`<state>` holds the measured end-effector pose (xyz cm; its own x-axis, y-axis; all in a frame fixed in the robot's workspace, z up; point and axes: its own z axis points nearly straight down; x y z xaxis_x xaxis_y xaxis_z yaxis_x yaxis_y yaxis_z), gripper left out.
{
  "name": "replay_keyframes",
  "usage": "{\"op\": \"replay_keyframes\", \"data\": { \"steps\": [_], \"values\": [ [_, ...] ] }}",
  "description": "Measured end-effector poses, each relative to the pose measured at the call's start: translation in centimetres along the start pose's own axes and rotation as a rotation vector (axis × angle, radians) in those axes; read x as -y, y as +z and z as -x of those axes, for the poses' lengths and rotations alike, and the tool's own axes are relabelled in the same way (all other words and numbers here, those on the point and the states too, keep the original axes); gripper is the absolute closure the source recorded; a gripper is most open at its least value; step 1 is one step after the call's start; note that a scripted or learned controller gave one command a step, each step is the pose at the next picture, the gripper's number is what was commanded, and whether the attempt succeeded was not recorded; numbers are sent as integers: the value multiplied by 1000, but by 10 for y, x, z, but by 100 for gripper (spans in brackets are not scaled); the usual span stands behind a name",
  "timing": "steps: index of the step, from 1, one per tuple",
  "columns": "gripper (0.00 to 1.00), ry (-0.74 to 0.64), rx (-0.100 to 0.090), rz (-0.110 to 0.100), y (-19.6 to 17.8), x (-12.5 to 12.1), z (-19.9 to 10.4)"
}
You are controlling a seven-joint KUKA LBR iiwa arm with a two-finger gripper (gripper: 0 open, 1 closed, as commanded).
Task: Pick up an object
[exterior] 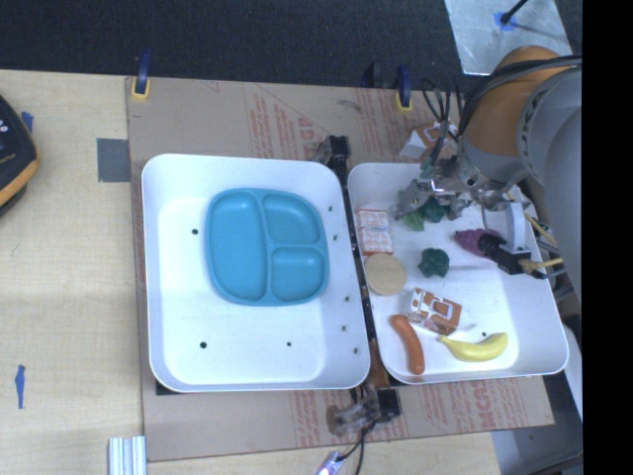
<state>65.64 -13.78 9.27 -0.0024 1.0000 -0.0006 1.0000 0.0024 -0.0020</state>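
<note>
Banana (477, 345) and sausage (409, 344) lie at right bin's (539, 359) near edge. Gripper (435, 194) hovers far side; grip state unclear. Broccoli (433, 261) sits just nearward.

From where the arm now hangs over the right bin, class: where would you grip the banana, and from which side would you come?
Grip the banana across its thicker middle, coming straight down from above. It lies flat near the front wall of the right bin, curved, ends tapering, so its middle probably offers the firmest hold. Fingers should close across its width, clear of the sausage and the packet nearby.
</note>
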Motion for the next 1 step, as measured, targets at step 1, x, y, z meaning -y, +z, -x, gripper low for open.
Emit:
{"op": "replay_keyframes", "data": {
  "steps": [1],
  "values": [
    [100,-2,-1,-6,-10,1,0]
  ]
}}
